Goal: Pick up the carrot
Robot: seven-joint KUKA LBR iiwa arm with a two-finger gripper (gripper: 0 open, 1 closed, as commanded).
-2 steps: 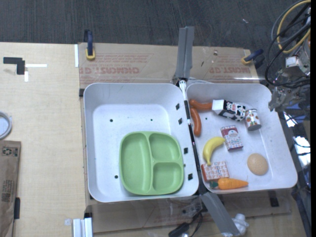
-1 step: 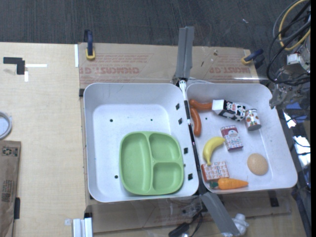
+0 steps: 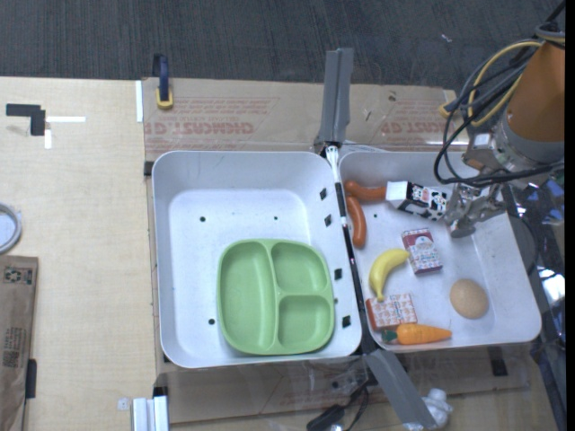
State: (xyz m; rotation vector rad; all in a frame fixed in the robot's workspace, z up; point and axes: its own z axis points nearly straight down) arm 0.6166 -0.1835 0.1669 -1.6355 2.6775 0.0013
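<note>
We see the carrot [image 3: 422,334] lying flat on its side in the right bin [image 3: 503,241], down in the near corner close to the front wall. Its thin tip points right and its green end points left. It is free, and nothing is holding it.

Just beside the carrot, on its far left side, sits a small red and white box [image 3: 392,312]. They look like they touch, or almost touch. That could make grabbing hard, because there is little room on that side.

A bit farther back lies a yellow banana [image 3: 385,269], and to the right of the carrot sits a brown egg [image 3: 468,298]. Another small red box [image 3: 421,250] lies past the banana. At the far end of this bin we see two sausages [image 3: 359,220] by the left wall and a black and white carton [image 3: 416,198].

The jaws [image 3: 471,212] hang over the far right part of this bin, well apart from the carrot. We cannot tell if they are wide or narrow, because wires and metal parts blur together there. We see nothing held in them.

The left bin [image 3: 180,241] holds a green plate [image 3: 275,295] with three parts. Both bins sit on a pale wood surface [image 3: 72,241].

We think the pick has not started yet. The arm [image 3: 542,88] would need to come nearer to us and go down over the carrot, staying away from the box.
</note>
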